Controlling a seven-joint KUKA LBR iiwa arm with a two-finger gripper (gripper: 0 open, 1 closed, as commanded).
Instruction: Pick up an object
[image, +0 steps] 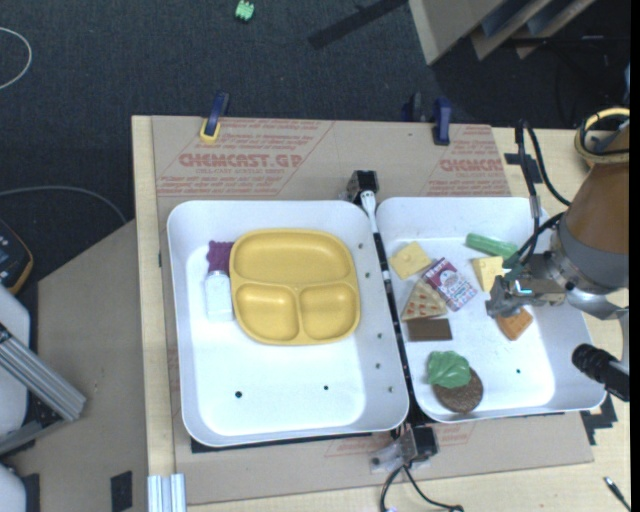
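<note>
**Arm's hanging over the right bin, pincer down by the orange piece**

You're looking down at the counter (300, 150), a brown board with red lettering, carrying both white bins. The left bin (280, 400) is holding a big yellow divided plate (295, 285), and there's a small purple thing (219, 255) and a white thing (217, 295) sitting just beside the plate's left edge.

The right bin (520, 385) is where all the small stuff is lying. The arm (600, 230) is reaching in from the right, orange band showing above the grey wrist, and the pincer (512, 290) is sitting low over the bin's right half. I honestly can't tell how wide it's standing or whether it's got anything, since the wrist is covering too much of it.

An orange piece (516, 324) is poking out right under the pincer, touching it or close to it. Going down in size from there: a brown round piece (460, 394) with a green leafy piece (449, 368) lying on top near the front edge, a dark brown slab (427, 329), a waffle-looking triangle (422, 300), a red and white packet (450, 283), a yellow wedge (410, 260), another yellow chunk (487, 270) and a green piece (490, 244) up near the back.
</note>
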